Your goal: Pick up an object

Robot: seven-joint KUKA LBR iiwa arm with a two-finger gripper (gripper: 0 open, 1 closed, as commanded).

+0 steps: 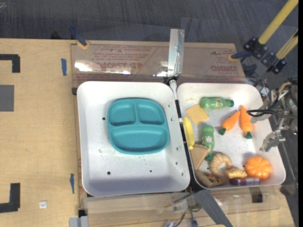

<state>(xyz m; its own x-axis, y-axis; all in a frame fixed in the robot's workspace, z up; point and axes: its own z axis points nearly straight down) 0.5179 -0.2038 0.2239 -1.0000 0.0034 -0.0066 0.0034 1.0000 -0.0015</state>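
Gripper: the gripper (273, 138) sits at the far right, over the right-hand rim of the right bin (234, 145), with cables bunched above it.
Gripper state: from here it is small and metallic against the edge; I cannot make out whether it is wide or narrow, or whether it has anything.
Left bin: the left bin (90, 164) bears one teal plate (137, 126) with three compartments, lying flat near its middle.
Right bin, back: a green bottle (215, 102) lies on its side, cap toward the right; a yellow cheese wedge (197, 114) lies just in front of it.
Right bin, left wall: a banana (188, 131) runs along the wall shared with the other bin; a green can (207, 136) is beside it.
Right bin, middle right: two carrots, one (230, 121) slanted, the other (245, 120) more upright in the view, close together near the gripper.
Right bin, front: a pumpkin (258, 167) in the right corner, nearest the gripper; a croissant (220, 162) to its left; a bread slice (200, 153) tilted by the left wall.
Pile: croissant and bread slice touch.
Bench: pale wood bench (38, 126) with black marks at its left side.
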